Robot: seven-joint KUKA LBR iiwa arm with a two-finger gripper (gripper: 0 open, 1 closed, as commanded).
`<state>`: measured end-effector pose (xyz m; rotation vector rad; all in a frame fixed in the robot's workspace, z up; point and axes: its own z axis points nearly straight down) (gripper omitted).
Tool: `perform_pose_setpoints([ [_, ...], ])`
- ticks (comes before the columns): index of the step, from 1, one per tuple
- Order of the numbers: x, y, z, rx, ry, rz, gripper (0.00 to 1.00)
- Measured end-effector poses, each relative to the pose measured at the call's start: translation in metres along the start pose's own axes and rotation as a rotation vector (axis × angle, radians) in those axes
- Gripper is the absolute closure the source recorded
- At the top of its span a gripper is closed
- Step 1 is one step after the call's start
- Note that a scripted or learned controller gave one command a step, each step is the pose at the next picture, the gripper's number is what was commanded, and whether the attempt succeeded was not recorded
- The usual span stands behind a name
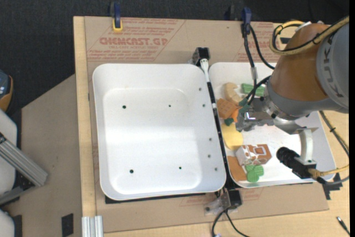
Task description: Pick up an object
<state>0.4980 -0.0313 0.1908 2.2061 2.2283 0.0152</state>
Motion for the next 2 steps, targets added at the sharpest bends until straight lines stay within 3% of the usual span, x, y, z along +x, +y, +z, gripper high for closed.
perform_pose_setpoints([
  [1, 0.002, 0.041, 0.007, 0.007, -0.004, 0.008, 1.00],
  [2, -0.041, 0.096, -0.136, -0.010, -0.008, 0.011, 1.00],
])
